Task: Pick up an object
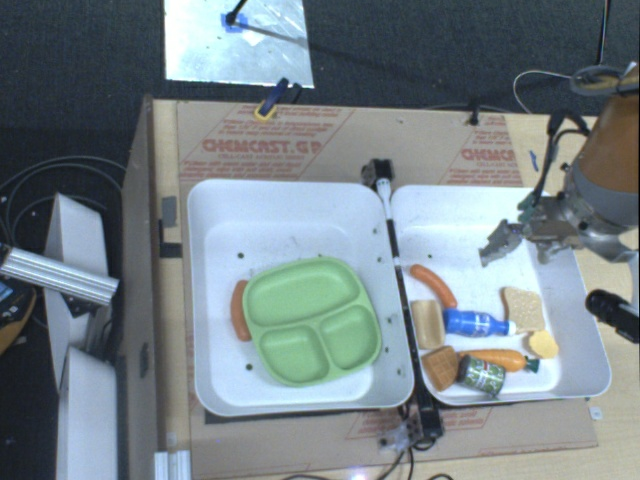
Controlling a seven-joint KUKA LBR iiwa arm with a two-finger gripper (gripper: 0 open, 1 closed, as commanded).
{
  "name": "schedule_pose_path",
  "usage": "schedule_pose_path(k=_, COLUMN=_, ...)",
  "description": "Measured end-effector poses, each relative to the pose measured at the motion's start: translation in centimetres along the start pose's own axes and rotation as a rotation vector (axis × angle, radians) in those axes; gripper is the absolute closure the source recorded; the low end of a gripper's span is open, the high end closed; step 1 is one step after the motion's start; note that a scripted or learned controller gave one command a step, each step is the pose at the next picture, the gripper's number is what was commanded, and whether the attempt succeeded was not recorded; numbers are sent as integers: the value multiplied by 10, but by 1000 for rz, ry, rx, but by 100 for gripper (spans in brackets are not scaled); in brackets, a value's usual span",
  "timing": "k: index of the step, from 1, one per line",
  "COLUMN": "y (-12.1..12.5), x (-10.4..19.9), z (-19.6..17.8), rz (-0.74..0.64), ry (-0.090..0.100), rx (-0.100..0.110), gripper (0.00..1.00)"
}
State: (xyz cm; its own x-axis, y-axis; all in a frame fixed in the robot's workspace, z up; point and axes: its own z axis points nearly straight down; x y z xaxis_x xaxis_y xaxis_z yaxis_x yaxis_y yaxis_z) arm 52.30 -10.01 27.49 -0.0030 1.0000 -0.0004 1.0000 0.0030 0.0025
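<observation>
From above, the pincer (520, 240) hangs over the right bin (470, 208) with fingers spread and nothing between them, apart from the sausage (433, 283), blue bottle (476, 322), carrot (497, 358) and can (482, 375) below.

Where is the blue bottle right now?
The blue bottle lies on its side in the right bin, between a slice of bread on its right and a carrot just below it.
</observation>
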Motion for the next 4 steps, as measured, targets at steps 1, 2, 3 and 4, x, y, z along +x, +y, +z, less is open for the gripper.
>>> schedule_pose_path(k=1, y=32, x=29, z=92, rz=0, ry=1, rx=4, gripper=0)
schedule_pose_path(k=2, y=21, x=15, z=191, rz=2, ry=0, rx=1, gripper=0)
schedule_pose_path(k=3, y=47, x=16, z=190, rz=0, ry=0, rx=0, gripper=0)
schedule_pose_path(k=4, y=47, x=16, z=180, rz=-1, ry=0, rx=-1, gripper=100)
